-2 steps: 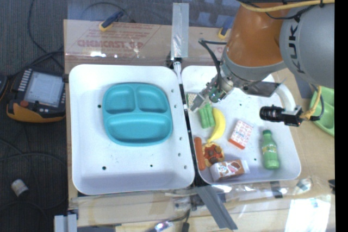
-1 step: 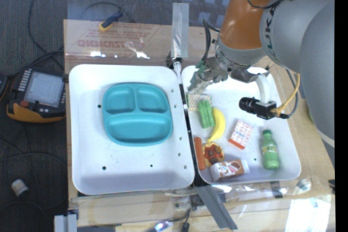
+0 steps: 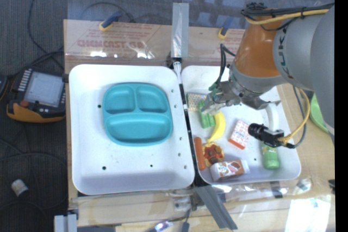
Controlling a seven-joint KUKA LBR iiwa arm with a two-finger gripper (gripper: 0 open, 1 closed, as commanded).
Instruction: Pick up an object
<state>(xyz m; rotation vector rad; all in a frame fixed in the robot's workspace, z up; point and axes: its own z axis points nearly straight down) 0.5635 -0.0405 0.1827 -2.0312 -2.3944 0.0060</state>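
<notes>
My fingers, gape unclear from here, hang over the crowded green block and banana, so I may nudge both and grip neither.

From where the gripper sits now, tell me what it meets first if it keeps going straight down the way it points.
Most likely the green object lying beside the banana in the right bin: the gripper sits just above it, pointing down and toward the bin's left wall. Depth is hard to judge from this slanted view, so the banana's upper tip may come first.
</notes>
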